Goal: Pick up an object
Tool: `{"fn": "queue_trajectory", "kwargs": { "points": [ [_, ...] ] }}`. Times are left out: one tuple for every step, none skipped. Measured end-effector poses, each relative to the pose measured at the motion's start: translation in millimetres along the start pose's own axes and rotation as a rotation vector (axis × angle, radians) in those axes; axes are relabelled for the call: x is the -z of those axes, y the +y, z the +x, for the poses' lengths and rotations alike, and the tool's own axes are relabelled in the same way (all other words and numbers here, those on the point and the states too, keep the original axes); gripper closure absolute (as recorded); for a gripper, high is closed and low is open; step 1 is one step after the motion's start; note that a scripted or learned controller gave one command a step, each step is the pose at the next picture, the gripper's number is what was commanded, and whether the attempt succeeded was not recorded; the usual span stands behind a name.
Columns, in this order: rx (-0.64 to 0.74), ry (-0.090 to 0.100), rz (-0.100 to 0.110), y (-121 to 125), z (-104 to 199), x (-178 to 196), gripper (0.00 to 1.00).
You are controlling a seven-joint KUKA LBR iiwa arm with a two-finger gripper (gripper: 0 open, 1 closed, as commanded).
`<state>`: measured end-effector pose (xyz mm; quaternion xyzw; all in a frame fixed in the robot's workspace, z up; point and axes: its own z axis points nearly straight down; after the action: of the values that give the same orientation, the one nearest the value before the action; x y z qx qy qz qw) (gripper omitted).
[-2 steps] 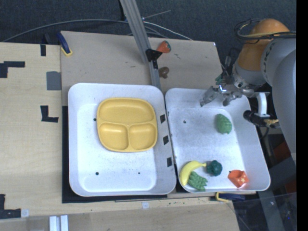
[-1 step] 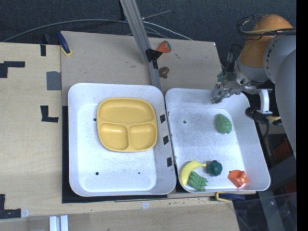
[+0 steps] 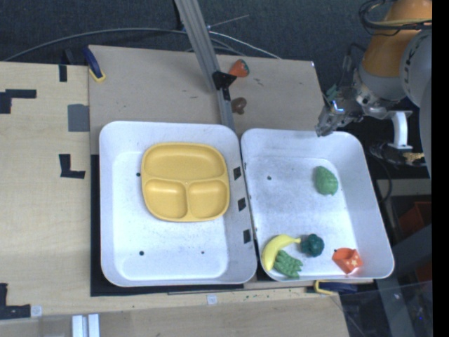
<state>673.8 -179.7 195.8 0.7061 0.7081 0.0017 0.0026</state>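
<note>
Claw (image 3: pixel 327 126) at the far rim of the right bin (image 3: pixel 365 181), hanging off the grey arm (image 3: pixel 393 62); whether it is clenched or released I cannot tell, and nothing shows in it. No pick has begun, so choosing, descending and lifting all remain. Candidates lie in that bin: a green ball (image 3: pixel 325 180) nearest, then a banana (image 3: pixel 274 248), a dark green piece (image 3: pixel 311 244), a light green piece (image 3: pixel 287 264) and an orange piece (image 3: pixel 346 259) along the near edge. Left bin (image 3: pixel 112 209) carries a yellow divided plate (image 3: pixel 186 181). Both sit on a pale wooden desk (image 3: pixel 42 188), dark floor beyond.
</note>
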Motion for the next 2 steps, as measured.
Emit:
{"fn": "queue_trajectory", "kwargs": {
  "points": [
    [-0.001,0.002,0.005,0.7,0.8,16.4,1.00],
    [0.003,0.003,0.009,-7.0,51.7,8.6,1.00]
  ]
}}
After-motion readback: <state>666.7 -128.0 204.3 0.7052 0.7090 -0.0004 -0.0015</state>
